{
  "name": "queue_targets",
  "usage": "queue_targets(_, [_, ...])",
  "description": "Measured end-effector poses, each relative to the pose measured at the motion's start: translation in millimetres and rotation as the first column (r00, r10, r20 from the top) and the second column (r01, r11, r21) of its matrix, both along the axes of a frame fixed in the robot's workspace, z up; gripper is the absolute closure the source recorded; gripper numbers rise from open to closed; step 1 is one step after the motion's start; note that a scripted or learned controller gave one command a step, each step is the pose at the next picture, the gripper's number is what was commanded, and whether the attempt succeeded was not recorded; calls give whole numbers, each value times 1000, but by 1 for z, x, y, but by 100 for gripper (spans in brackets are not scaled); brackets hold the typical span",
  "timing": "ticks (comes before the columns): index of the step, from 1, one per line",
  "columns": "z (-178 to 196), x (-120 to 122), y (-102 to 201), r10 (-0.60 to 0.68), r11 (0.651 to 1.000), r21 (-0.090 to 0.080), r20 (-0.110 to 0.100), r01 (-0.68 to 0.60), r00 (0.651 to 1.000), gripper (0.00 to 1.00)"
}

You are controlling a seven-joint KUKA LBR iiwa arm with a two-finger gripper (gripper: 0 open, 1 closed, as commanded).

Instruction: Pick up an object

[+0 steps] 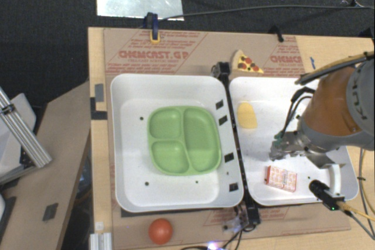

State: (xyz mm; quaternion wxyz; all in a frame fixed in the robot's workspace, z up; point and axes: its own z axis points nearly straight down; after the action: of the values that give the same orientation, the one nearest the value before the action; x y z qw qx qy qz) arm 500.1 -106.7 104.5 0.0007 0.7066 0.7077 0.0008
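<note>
The brown sheet covering the surface [193, 52] carries red printing: "CHEMCAST GP" reads clearly behind the left bin, with smaller lines beneath it too fine to make out, and a second copy of the same print sits slanted behind the right bin, partly cut off.

The left bin [126, 126] holds a green plate [183, 140] divided into three compartments, lying flat near its middle. The right bin [263, 96] holds two things: a pale yellow piece [247, 115] near the dividing wall, toward the far side, and a small flat packet [281, 178] with a red and white pattern near the front wall. Any writing on the packet is too small to read.

My pincer [282, 146] hangs over the right bin, between the yellow piece and the packet, just above the packet's far edge. From this slant I cannot tell how it stands, and I see nothing gripped in it.

Outside the bins, a toy pizza slice [247, 62] rests on the brown sheet just behind the right bin's far left corner, and a red-orange ball [160, 230] sits at the front edge of the surface, before the left bin. A blue clamp [152, 25] pins the sheet at the far edge.
</note>
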Motion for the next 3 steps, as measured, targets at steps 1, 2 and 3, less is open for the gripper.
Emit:
queue_targets(1, [58,4,9,3,1000,-1,5,-3,1000,100])
queue_targets(2, [114,16,10,4,1000,-2,6,-4,1000,100])
queue_targets(3, [143,18,10,3,1000,-1,3,-3,1000,100])
